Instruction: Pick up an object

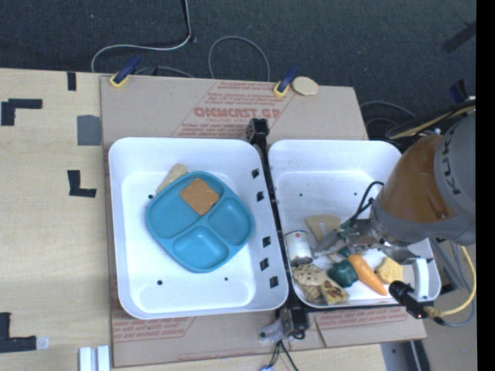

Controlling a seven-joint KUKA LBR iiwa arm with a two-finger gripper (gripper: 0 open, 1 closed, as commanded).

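My gripper (338, 240) hangs low over the right bin (332, 159), just above a cluster of small items at its front. Under and beside it lie a beige wedge (320, 225), a white cylinder (298, 247), a teal lump (340, 273) and an orange carrot (367, 275). A patterned flat piece (319, 284) rests at the front rim. A yellow block (390, 270) is partly hidden by the wrist. The arm's orange band (418, 180) covers the bin's right side.
The left bin (131, 207) holds a blue divided plate (220, 234) with a brown square (199, 196) in one section and a tan piece (173, 177) tucked under its back edge. A black divider (265, 199) separates the bins. Cables trail behind the bench.
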